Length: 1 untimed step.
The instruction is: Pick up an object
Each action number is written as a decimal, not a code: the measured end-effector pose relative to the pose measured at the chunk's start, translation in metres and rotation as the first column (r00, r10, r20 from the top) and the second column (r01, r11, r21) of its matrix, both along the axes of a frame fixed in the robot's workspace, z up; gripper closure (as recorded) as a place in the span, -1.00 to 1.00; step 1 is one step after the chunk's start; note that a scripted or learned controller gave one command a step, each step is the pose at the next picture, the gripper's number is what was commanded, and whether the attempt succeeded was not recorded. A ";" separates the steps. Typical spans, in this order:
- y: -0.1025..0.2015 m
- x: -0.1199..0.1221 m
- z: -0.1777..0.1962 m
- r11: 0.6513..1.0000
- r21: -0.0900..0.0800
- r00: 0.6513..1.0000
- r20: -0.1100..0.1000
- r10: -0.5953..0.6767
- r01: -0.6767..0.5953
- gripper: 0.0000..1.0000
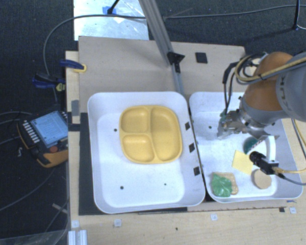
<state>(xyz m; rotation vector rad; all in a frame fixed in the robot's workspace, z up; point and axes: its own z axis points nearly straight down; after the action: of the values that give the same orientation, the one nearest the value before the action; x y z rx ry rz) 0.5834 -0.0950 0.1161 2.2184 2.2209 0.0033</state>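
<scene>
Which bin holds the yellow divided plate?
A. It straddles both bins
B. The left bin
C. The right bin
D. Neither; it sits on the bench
B: the yellow divided plate lies fully inside the left bin, apart from the small items in the right bin.

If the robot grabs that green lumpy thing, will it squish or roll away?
The green lumpy thing looks soft and bumpy, so it would probably squish a little. It lies low against the right bin's wall, so it likely won't roll far.
</scene>
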 end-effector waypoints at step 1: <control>-0.004 -0.003 0.045 1.000 0.000 1.000 0.001 -0.001 0.001 1.00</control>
<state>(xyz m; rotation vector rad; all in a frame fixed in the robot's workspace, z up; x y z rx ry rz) 0.5806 -0.0986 0.1607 2.2192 2.2184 0.0044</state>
